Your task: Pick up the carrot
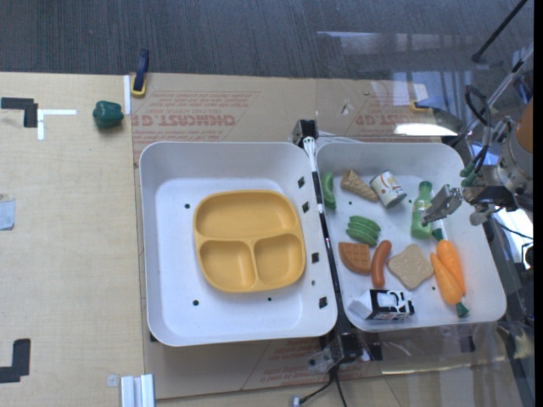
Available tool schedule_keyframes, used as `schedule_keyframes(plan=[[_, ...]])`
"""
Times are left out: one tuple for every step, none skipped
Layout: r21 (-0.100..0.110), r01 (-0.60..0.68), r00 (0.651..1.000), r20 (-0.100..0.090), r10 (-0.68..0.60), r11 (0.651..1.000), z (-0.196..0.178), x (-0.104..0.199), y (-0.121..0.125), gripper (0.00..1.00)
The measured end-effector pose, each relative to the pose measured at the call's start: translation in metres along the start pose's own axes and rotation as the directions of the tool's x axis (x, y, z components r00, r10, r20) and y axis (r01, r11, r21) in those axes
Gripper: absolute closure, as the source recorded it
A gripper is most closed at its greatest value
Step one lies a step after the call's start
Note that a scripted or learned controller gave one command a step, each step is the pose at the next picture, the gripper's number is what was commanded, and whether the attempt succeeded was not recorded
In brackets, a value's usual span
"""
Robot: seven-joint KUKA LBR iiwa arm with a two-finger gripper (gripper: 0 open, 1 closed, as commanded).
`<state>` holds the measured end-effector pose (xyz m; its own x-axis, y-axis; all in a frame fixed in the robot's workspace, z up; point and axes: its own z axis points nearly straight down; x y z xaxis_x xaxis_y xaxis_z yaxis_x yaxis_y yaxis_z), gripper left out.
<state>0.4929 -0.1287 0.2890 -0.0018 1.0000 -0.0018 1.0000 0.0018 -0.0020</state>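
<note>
The two-finger metal gripper (445,203), its fingers apart and empty, hovers just above the orange plastic carrot (449,270), probably to descend

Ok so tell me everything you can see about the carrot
The carrot is a smooth orange toy, plastic by its look, with a small green stem at its lower end. It lies flat, slightly slanted, near the right wall of the right bin, beside the slice of bread. The gripper hangs just above its upper tip; contact is unclear.

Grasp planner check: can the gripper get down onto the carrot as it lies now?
Probably yes. The carrot lies uncovered by the right bin's wall, the gripper just above it; the bread slice sits close beside.
</note>
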Motion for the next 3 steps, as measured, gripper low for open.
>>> schedule_keyframes(plan=[[0.001,-0.133,0.991,-0.002,0.133,0.991,0.13,-0.048,0.004,0.0],[-0.004,-0.102,0.995,-0.006,0.102,0.995,0.196,-0.081,0.016,0.0],[-0.006,-0.107,0.994,-0.006,0.107,0.994,0.186,-0.082,0.017,1.0]])
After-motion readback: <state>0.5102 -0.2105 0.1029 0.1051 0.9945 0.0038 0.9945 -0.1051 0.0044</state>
